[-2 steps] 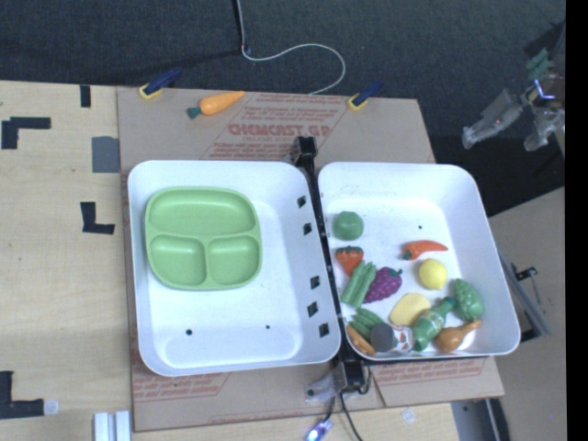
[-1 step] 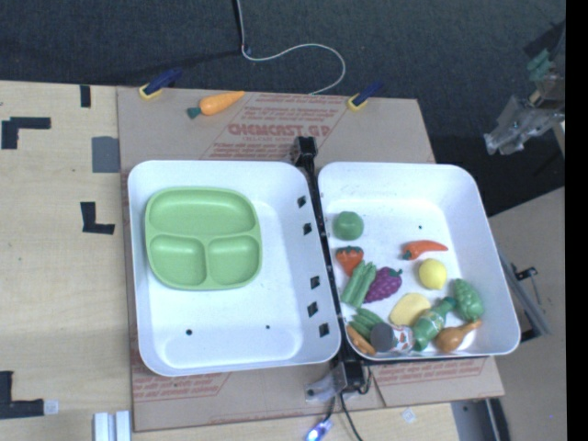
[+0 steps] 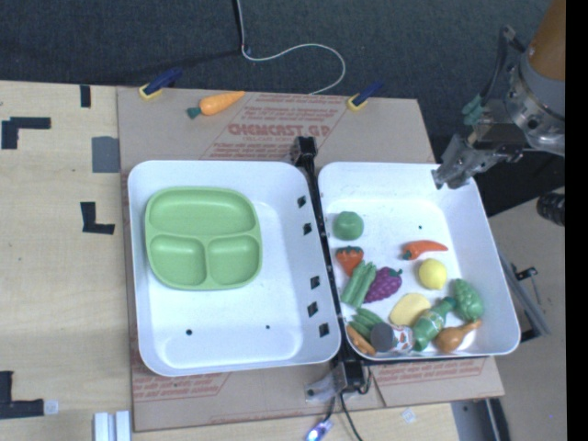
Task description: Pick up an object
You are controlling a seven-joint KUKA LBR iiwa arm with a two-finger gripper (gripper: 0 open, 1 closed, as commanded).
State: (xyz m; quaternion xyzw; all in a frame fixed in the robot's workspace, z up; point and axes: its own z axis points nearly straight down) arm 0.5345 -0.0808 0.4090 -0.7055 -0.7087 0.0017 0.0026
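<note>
Arm running off right edge, orange band getting cropped at top corner. Gripper showing dark and blurred over right bin far rim; finger gap too small to read. Toys piling up in bin's near corner: small grey item sitting half-buried, can't ID. Brownish toy overlapping bin rim, shape unclear. White cable exiting top edge.

You are looking at a robotics lab bench: left of the gripper lie two white bins clipped to a cardboard sheet. Black tape marks cross the wooden bench further left, and a white cable trails over dark carpet.
</note>
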